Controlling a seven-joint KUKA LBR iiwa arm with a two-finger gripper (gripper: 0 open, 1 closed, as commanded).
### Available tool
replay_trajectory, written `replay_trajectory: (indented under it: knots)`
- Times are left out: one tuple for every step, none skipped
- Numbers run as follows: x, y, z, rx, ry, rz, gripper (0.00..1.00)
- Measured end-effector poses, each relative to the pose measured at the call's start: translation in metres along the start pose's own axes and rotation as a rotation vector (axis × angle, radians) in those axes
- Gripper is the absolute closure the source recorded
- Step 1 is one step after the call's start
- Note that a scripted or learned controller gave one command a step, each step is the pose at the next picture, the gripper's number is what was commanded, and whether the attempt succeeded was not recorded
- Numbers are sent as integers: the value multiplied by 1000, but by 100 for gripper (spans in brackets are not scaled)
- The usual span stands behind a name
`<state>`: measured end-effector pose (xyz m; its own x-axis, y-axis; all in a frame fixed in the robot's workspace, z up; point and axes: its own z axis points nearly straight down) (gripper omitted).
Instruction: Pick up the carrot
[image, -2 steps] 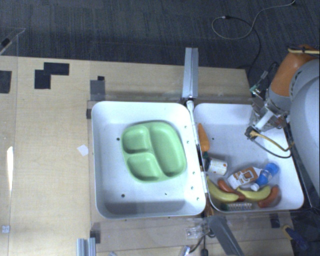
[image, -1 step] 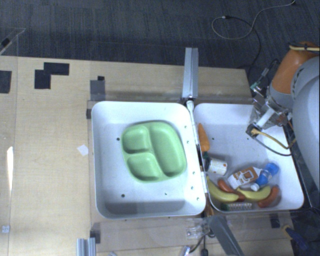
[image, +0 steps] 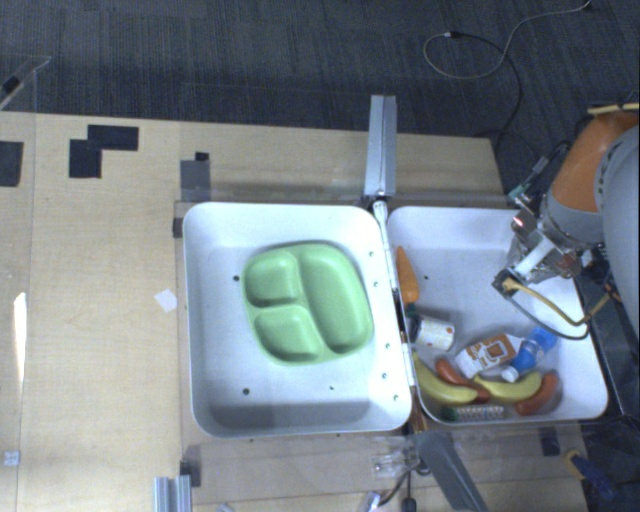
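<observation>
Gripper is being held over the right side of the right bin, at its far-right part; whether it is spread or pressed together cannot be told from this slant. Nothing is being seen gripped in it. Bare white bin floor is lying under and to the left of it.

Carrot is lying at the left wall of the same bin, lengthwise along the wall, just beside the divider between the two bins, well apart from the gripper. Just near of it a small white cup is lying, close to the carrot's near end but apparently not touching. Farther toward the near edge, a pile is being formed by two bananas, a small carton, a blue-capped bottle and reddish sausage-like pieces. A green divided plate is sitting in the left bin, not involved.

Step judged: approach, grasp not yet begun. Next move is being judged as a leftward travel across the bin to above the carrot, then a descent with the grip set across the carrot's narrow width. The wall is likely leaving little room on the left side, and the cup is to be avoided.
</observation>
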<state>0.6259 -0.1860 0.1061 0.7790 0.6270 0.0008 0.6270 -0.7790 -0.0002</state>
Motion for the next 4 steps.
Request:
replay_trajectory:
  knots:
    - [-28,-44,-80,-1,1,120,100]
    - [-22,-1,19,-6,5,128,100]
    - [42,-22,19,-4,7,392,100]
    - [35,-62,-78,-1,1,308,100]
